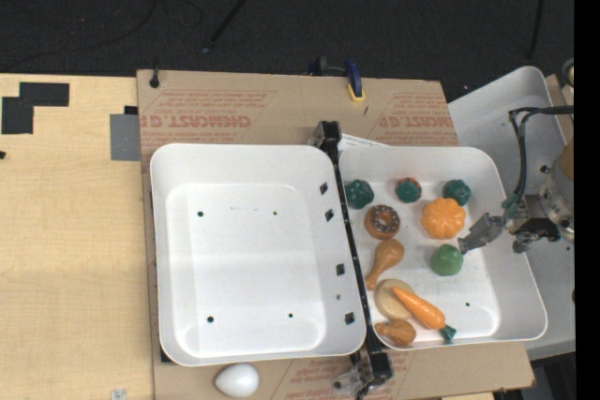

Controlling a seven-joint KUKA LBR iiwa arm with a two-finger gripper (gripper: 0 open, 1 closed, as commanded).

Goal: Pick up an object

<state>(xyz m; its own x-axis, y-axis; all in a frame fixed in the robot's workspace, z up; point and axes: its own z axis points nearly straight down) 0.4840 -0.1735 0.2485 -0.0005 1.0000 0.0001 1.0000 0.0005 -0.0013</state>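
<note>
Our claw (495,229) comes in from the right side of the camera view, low over the right bin (520,318). We see a grey finger poking toward the toys, but we cannot tell if the claw is open or closed, and we see nothing held in it.

All the toys sit in the right bin. Closest to the claw tip is a green ball (446,259), just beside it and a bit lower in the view. We think this is the one to pick. Next to it, higher up, is an orange pumpkin (442,217). Near these we see a brown donut (382,221), a tan pear shape (382,259) and three dark green pieces (359,194) along the far side. At the near side of the bin lies a carrot (418,305) across a pale round toy (389,292), with a small brown piece (397,331) by it.

We guess the green ball is light, hard plastic play food. It looks smooth and round, so it may slip or roll away if we squeeze off to one side. We should grab it right across its middle, with one finger on each side. The pumpkin is close, so a finger could bump it.

The left bin (173,295) is beside the right one. A white egg (236,379) lies on the bench in front of the left bin.
</note>
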